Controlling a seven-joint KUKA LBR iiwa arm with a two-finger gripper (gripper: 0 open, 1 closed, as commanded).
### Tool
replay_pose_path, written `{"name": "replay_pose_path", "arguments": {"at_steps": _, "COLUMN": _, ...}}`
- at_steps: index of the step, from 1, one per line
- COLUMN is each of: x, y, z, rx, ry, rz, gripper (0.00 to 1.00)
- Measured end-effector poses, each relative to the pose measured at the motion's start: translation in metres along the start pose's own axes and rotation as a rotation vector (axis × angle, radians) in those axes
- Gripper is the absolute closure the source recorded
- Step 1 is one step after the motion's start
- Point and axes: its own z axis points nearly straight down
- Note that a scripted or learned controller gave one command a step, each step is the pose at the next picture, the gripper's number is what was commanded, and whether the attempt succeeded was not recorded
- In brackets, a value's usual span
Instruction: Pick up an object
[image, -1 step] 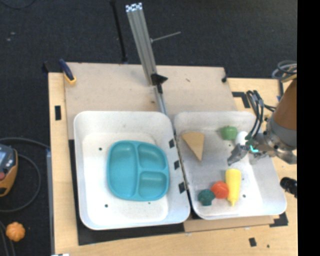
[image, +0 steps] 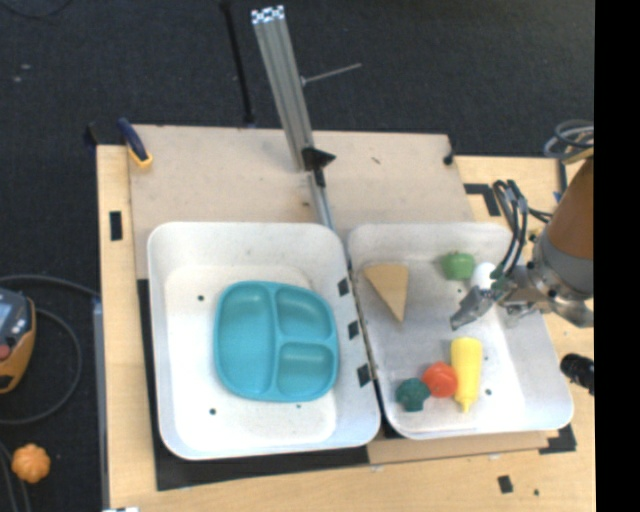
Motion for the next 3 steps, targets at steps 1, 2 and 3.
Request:
{"name": "replay_pose_path", "arguments": {"at_steps": 1, "x": -0.003, "y": -0.001, "z": 0.042, "rx": 0.004, "ry": 0.0, "rz": 0.002, "gripper": 0.0}}
{"name": "replay_pose_path", "arguments": {"at_steps": 2, "x": 0.002, "y": -0.01, "z": 0.091, "rx": 0.005, "ry": 0.001, "rz": 0.003, "gripper": 0.0}}
{"name": "replay_pose_path", "arguments": {"at_steps": 3, "x": 0.001, "y": -0.009, "z": 0.124, "rx": -0.001, "ry": -0.001, "rz": 0.004, "gripper": 0.0}}
